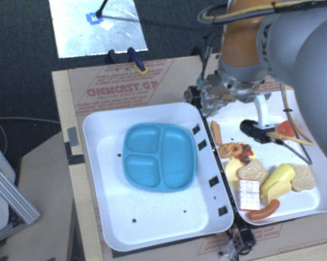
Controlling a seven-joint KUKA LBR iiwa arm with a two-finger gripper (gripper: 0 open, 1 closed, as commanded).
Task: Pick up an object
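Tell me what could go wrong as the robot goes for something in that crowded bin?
The toast slice, yellow piece and sausage lie packed close together in the right bin, so a grab may catch two or knock neighbours aside. The jaws sit close to the wall between the bins, so coming down there they might strike it.

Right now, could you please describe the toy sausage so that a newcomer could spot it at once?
Find the white bin crowded with toy food, beside the one holding the blue plate. Along its near edge, just below the small printed carton, lies the sausage: the only long, curved, red-orange piece there.
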